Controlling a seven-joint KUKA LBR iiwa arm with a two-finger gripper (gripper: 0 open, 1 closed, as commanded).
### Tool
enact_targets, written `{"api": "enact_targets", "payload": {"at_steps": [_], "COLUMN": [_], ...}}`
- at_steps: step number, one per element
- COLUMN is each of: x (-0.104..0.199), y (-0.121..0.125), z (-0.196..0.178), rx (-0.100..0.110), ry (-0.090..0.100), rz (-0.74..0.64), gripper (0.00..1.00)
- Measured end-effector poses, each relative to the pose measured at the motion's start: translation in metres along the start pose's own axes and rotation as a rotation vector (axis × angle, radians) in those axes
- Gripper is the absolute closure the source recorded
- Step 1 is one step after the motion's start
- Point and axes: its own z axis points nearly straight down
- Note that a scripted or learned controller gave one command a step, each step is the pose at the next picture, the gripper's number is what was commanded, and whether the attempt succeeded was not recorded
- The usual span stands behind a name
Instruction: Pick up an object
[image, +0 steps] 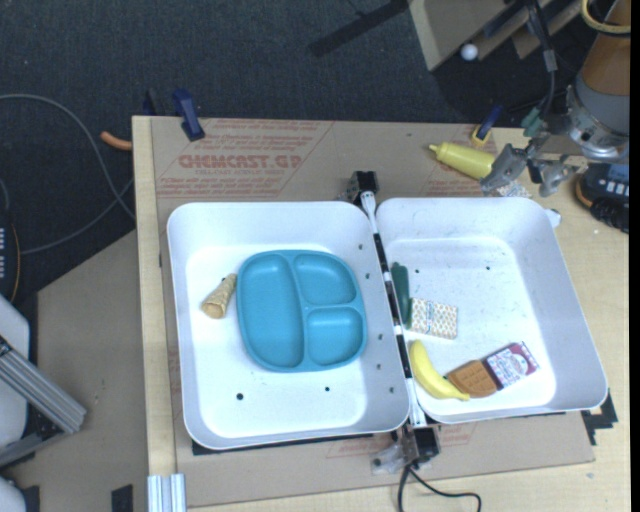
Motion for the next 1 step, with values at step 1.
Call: {"api": "enact_targets", "payload": {"at_steps": [1], "x": [0.0606], "y": [-0.0221], "z": [0.1006], "rx": [0.002], "ry": [0.001], "rz": [-0.001], "gripper": [0.00]}}
